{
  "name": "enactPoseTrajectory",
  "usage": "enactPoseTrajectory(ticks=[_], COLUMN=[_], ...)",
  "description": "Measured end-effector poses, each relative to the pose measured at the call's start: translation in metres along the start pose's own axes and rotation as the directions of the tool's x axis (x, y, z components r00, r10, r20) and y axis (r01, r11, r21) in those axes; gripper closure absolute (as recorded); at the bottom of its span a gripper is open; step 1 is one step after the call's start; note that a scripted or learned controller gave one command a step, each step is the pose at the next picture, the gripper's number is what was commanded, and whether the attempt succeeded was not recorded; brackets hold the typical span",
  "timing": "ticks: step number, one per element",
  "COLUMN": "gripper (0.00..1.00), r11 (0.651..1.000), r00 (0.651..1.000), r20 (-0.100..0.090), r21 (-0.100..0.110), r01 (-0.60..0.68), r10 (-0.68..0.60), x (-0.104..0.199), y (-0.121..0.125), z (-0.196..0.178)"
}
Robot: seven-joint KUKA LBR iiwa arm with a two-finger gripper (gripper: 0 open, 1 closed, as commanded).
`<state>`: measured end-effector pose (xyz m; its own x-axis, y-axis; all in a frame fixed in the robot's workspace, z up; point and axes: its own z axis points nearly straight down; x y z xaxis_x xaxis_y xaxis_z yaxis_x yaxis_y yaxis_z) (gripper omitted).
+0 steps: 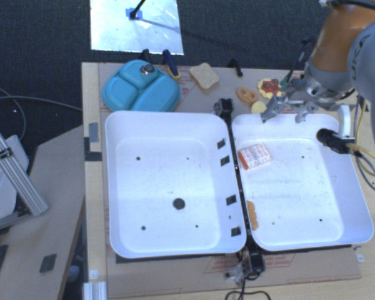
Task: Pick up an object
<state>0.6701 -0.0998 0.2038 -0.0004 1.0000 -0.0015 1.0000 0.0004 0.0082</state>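
Note:
In the right bin [356,227], a red and white packet [255,156] lies flat near the back left. An orange-brown piece [252,215] rests against that bin's left wall, nearer the front. The left bin [122,167] holds one small dark round object [179,203]. My gripper [285,113] hangs over the back rim of the right bin, up and to the right of the packet and apart from it. Its two grey fingers [269,110] are spread open with nothing between them.
Behind the bins on the bench lie a blue compartment tray [140,87], a toast slice [204,75], an orange pretzel-like piece [246,94], a round red and yellow toy [270,86] and a yellow piece [258,107]. A black cylinder [331,137] juts over the right bin's back right.

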Motion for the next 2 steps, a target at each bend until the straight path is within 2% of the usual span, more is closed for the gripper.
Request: enactPoseTrajectory(ticks=[1,2], gripper=[0.00,0.00], r11=[1.000,1.000], r00=[1.000,1.000], r20=[0.001,0.000], r21=[0.008,0.009], r01=[-0.005,-0.002], r10=[0.005,0.002], x=[-0.075,-0.109], y=[-0.024,-0.020], z=[0.036,0.102])
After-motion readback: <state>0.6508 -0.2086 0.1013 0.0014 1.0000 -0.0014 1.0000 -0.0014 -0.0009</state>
